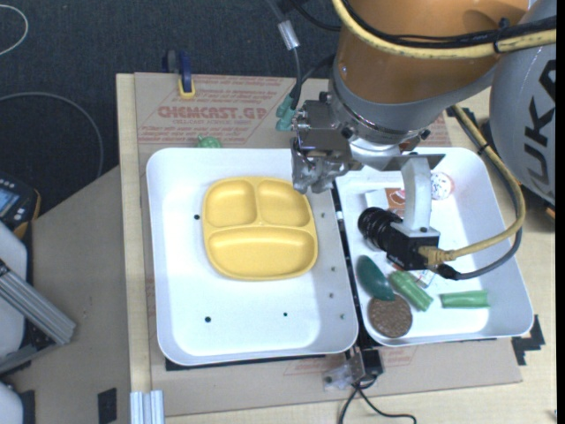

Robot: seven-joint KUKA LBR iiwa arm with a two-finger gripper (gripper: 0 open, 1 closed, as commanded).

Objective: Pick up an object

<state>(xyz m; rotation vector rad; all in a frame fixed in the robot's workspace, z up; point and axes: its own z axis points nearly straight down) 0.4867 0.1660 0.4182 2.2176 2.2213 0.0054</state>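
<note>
A yellow three-compartment plate (259, 228) lies in the left bin (177, 263). My gripper (311, 177) hangs over the divide between the two bins, at the plate's upper right corner, with nothing seen in it. In the right bin (503, 307) lie a dark teal piece (373, 276), a green cylinder (411, 290), a second green piece (464, 299) and a brown round disc (389, 316). A white and red item (439, 185) is partly hidden behind the wrist hardware.
The large orange and grey arm (424, 51) covers the upper part of the right bin. A cardboard sheet (212, 109) lies under both bins. A blue clamp (184, 71) sits at its far left edge.
</note>
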